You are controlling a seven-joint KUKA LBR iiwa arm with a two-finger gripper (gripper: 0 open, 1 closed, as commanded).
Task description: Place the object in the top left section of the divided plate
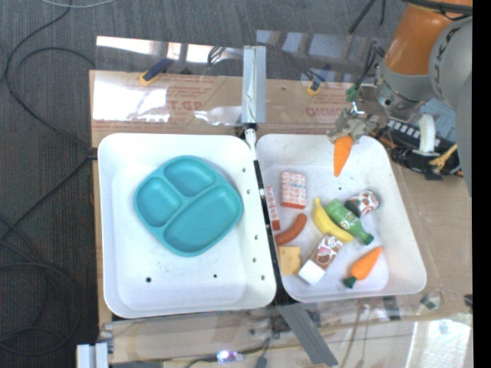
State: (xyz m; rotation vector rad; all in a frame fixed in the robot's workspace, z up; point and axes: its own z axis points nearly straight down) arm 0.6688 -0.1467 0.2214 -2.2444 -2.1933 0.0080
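Beneath tool [349, 126]: carrot [341, 154] hanging point-down, top apparently pinched between closed fingers; divided plate [189, 204] far left.

The divided plate [189, 205] is teal, both bins [115, 282] white; an orange carrot [342, 153], yellow banana [328, 222], green bottle [347, 219].

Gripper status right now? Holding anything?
End effector: closed on a carrot, which hangs from it above the right bin.
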